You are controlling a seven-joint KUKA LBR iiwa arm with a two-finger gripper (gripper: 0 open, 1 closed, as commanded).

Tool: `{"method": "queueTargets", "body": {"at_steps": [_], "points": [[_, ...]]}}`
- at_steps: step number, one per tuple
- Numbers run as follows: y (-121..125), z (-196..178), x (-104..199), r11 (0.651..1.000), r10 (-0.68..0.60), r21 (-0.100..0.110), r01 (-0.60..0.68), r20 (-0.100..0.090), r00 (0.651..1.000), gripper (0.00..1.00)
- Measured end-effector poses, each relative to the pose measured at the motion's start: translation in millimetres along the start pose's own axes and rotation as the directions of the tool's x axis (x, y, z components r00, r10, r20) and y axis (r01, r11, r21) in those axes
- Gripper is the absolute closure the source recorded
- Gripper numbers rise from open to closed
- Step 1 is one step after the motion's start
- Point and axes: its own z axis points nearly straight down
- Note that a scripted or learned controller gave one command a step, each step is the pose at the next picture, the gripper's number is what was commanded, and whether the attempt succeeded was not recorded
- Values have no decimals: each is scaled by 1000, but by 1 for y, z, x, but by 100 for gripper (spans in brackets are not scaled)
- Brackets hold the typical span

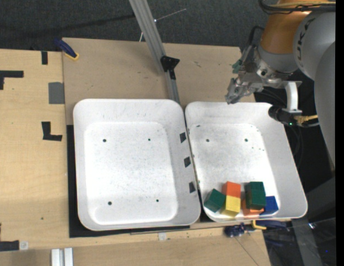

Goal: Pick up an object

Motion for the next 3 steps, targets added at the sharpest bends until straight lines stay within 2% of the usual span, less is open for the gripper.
{"method": "queueTargets", "body": {"at_steps": [1,2,3], "points": [[-24,8,50,1000,-3,7,3,-1,1000,100],[-37,9,111,1000,-5,6,5,-2,1000,100],[-56,-3,162,1000,-6,6,6,-2,1000,100]]}}
